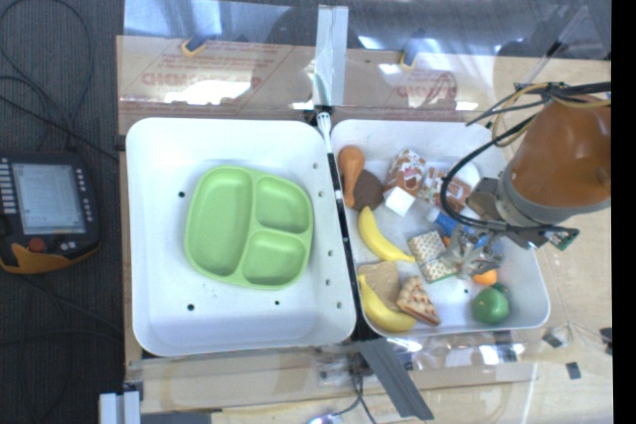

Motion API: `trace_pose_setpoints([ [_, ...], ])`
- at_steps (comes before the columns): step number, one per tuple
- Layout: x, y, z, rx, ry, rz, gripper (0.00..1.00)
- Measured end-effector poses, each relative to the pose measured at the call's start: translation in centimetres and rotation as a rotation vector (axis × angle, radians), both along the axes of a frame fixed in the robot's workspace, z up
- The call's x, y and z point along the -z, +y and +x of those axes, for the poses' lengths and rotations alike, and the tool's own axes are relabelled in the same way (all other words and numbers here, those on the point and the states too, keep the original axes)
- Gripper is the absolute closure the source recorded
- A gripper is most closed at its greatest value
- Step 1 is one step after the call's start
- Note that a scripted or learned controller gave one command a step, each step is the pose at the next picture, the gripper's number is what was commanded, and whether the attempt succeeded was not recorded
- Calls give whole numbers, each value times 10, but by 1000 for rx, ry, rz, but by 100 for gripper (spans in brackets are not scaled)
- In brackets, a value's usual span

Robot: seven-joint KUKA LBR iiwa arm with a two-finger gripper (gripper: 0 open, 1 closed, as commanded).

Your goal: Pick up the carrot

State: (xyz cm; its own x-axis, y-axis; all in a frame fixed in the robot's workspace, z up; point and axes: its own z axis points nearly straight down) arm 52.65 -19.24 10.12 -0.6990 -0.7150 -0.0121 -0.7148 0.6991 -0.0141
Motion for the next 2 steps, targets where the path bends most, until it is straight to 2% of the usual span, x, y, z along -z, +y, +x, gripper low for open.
trace_pose_setpoints([
  [1, -84, 11, 14, -362, 12, 0, 100],
  [2, -141, 64, -8, -384, 10, -3, 100],
])
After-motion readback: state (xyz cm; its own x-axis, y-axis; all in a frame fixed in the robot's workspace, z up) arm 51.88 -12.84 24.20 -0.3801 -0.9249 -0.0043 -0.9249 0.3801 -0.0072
